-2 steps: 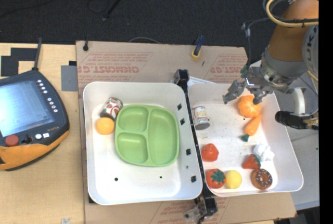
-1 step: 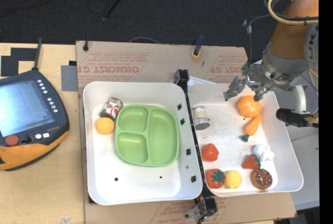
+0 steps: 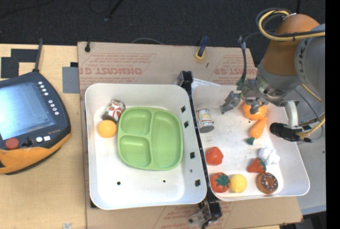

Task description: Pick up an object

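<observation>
Small orange fruit [image 3: 254, 111] in the right bin, upper right; just beside an orange carrot [image 3: 257, 128]

Orange toy [image 3: 254, 111] partly hidden beneath the claw [image 3: 247, 101]; finger state unclear.

Single fixed overhead camera, angled down, both white bins [image 3: 101, 180] in frame, arm [image 3: 289, 58] entering from right

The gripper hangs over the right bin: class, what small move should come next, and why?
Probably a short drop straight down. The gripper hangs just above the orange fruit at the back of the right bin, with the carrot close beside it. Nothing shows between its fingers yet, so lowering around the fruit seems sensible.
</observation>
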You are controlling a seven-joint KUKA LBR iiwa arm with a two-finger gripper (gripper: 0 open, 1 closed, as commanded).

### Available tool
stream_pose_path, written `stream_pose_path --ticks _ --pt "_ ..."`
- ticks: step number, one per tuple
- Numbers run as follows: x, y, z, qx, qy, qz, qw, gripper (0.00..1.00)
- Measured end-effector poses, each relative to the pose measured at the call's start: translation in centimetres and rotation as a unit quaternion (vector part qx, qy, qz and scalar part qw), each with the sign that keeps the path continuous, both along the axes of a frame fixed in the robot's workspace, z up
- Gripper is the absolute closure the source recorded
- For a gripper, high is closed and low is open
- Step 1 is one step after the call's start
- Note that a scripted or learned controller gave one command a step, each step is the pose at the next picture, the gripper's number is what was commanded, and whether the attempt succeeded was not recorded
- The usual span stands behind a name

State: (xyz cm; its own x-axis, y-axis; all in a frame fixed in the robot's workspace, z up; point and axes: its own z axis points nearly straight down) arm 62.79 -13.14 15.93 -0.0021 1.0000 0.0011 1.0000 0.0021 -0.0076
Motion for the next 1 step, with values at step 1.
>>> stream_pose_path --ticks 1 --pt "-0.29 -0.58 -5.99 0.0 0.0 0.0 1.0 0.0"
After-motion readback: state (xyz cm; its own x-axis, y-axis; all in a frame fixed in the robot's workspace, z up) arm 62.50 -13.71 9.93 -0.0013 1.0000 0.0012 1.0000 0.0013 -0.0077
